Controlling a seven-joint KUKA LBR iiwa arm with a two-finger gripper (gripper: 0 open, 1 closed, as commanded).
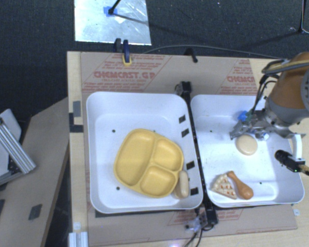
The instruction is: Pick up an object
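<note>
Right-hand bin [283, 192]: holds three loose items. Item one, a pale round bun-like piece [246, 145], lies near the bin's middle. Item two, a waffle-patterned wedge [224, 186], and item three, an orange-brown drumstick shape [241, 187], lie touching each other near the front wall.

Left-hand bin [100, 138]: holds a yellow divided tray [147, 161] with a small beige roll [183, 184] against its front right corner.

Arm: reaches in from the right, its gripper [250, 130] low over the right-hand bin, just behind the pale round piece and very near or touching it. A blue part [242, 116] shows on the gripper body. Whether the fingers are spread or closed cannot be told from this angle; nothing is visibly between them.

Step in hand, as judged: the approach to a grasp, with the pale round piece the likely target. No object is lifted yet.

Next move calls for: centring the fingers over the round piece, lowering to the bin floor, closing on its curved sides without pushing it away, then rising straight.
</note>
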